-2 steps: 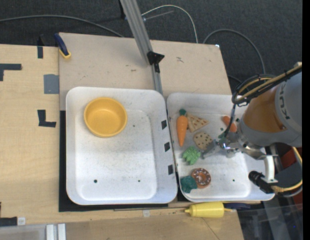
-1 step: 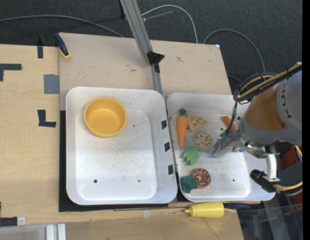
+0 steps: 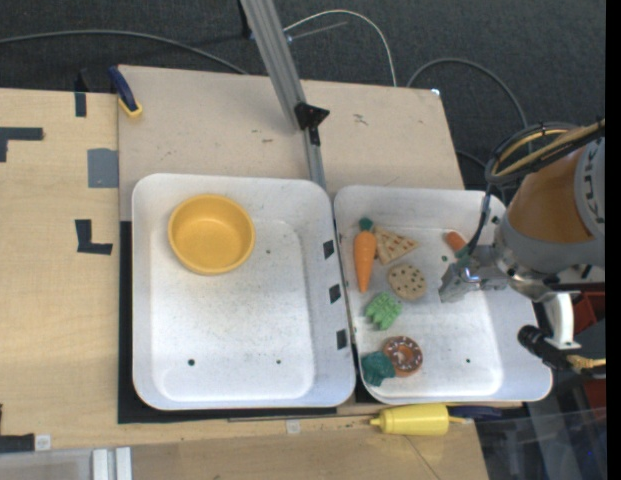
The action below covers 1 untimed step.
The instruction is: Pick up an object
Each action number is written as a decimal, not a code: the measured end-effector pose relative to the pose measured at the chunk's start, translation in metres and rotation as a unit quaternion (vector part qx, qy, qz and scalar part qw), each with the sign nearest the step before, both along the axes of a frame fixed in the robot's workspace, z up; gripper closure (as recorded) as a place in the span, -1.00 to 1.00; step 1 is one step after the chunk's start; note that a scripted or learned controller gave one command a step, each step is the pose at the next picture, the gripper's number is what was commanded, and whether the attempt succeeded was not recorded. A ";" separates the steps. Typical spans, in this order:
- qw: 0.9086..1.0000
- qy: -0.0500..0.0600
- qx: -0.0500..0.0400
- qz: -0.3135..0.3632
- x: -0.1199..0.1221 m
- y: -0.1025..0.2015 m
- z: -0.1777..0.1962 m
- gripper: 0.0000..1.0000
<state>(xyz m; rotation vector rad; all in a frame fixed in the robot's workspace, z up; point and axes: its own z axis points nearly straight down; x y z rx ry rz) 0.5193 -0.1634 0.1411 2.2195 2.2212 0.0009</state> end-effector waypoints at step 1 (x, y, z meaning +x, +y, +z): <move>1.000 -0.001 0.000 0.001 0.011 0.003 0.055 1.00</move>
